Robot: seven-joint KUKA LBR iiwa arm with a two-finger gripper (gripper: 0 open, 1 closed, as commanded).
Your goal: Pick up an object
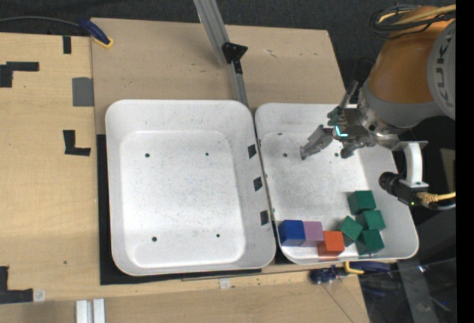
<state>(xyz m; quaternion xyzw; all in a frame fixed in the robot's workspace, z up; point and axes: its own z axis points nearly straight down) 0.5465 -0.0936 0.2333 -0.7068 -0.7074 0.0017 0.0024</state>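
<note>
Arm (415,70) over the right bin (296,188), blocks at its near edge.

The gripper (326,144) hung above bare bin floor, fingers spread and seemingly holding nothing; green blocks (364,221), an orange block (333,242), a purple block (313,231) and a blue block (292,232) clustered well apart from it.

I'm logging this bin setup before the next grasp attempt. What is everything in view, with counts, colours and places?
Green blocks: four, green, right bin's near right corner.
Blue block: one, blue, right bin's near edge.
Purple block: one, pale purple, beside the blue one.
Orange block: one, orange, beside the purple one.
Left bin: one, white.
Right bin: one, white.
Metal pole: one, grey, behind the bins.
Gripper: one, grey, above the right bin, holding nothing.
</note>
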